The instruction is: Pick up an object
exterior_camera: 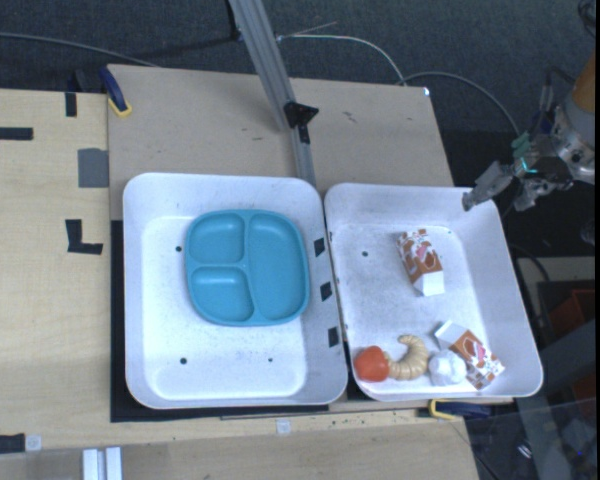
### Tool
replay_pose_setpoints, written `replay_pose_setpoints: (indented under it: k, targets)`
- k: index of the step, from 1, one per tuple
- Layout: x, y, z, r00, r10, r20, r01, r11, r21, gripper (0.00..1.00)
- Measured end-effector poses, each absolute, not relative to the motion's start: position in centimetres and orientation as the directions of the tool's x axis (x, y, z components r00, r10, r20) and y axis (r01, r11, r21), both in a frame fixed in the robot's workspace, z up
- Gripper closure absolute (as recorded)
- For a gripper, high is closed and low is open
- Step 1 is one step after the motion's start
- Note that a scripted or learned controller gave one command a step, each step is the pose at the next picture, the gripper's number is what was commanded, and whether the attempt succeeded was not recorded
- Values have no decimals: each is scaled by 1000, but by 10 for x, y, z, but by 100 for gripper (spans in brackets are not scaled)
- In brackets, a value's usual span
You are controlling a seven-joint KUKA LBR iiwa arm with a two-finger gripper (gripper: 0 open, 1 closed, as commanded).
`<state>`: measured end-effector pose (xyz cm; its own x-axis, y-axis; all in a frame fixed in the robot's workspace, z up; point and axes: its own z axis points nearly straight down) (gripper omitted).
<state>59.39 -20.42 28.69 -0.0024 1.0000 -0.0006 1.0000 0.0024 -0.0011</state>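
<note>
The right bin [380,208] holds a small red-and-white carton [420,261] near its middle. Along its near edge lie a red tomato-like ball [372,364], a tan croissant [412,358], a white lump [443,369] and a second red-and-white carton [469,353]. My gripper [502,187] hangs at the bin's far right corner, just outside the rim, well away from all the objects. Its two dark fingers [480,185] stand apart with nothing between them.
The left bin [150,298] bears a blue divided plate [247,266]. A grey metal rail [265,43] slants down to the gap between the bins. Cables run across the bench behind the right bin. The wooden bench top [40,198] stretches to the left.
</note>
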Motion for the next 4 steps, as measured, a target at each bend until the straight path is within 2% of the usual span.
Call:
replay_pose_setpoints:
  k: [1,2,4]
  targets:
    - [594,-204,287,-2,1000,-1,1000,2,-1,0]
    - [599,-208,226,-2,1000,0,1000,2,-7,0]
    - [607,-200,120,-2,1000,0,1000,2,0,0]
